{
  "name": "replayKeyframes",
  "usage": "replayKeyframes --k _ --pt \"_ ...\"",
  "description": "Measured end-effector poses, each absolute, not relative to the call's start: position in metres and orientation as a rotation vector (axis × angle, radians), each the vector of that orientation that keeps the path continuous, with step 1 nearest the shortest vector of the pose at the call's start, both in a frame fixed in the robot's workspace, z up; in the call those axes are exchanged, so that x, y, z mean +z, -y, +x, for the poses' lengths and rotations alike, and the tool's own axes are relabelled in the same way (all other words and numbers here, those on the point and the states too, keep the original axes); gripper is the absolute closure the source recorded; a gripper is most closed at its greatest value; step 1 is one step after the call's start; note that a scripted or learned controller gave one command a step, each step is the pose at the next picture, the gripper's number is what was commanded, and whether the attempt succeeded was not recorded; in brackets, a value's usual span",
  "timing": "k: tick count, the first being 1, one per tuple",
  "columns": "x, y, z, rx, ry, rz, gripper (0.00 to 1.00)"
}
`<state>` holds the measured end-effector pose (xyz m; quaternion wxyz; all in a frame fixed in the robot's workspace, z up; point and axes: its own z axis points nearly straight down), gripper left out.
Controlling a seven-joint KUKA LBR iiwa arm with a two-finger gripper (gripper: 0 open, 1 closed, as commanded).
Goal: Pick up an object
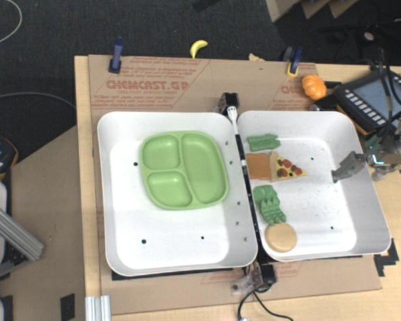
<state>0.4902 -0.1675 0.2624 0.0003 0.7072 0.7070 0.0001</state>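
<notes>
You had a green divided plate [184, 170] sitting in the left bin [120, 226], broad and flat, a poor thing to pinch except by its rim. In the right bin [347, 226], along its left wall, lay the likelier picks: a green toy [262, 142], a pizza slice [274, 167], a second green toy [269, 204] and a round tan piece [281, 237]. All looked like light, stiff plastic play food, probably slick; I would have taken the pizza slice across its narrow width. Your end effector [347, 167] hung over that bin's right side, well apart from them, nothing visible between its parts; whether wide or narrow I could not tell.
</notes>
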Motion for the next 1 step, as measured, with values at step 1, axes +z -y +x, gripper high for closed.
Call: replayKeyframes --k 1 --pt "0.0776 0.1626 0.4774 -0.004 -2.223 2.228 0.0"
